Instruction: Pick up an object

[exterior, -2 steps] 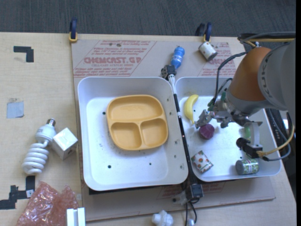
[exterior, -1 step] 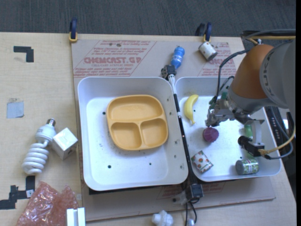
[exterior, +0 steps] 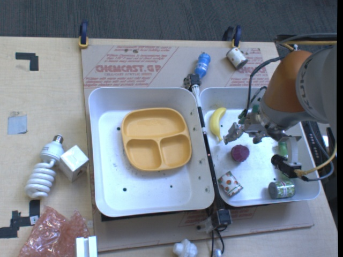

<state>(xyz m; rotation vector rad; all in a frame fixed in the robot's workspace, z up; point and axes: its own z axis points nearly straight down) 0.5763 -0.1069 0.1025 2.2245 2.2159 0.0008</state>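
Purple object [exterior: 239, 153] just below gripper [exterior: 244, 133], banana [exterior: 216, 122] left

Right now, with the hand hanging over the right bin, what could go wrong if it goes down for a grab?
1. The hand sits between the banana and the purple ball, so it may close on neither.
2. The round ball could roll away when touched.
3. The banana lies near the bin's left wall, so a finger might hit it.

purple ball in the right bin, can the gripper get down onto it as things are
Probably yes: the gripper hangs just above the purple ball, which lies apart from the banana and the small carton.
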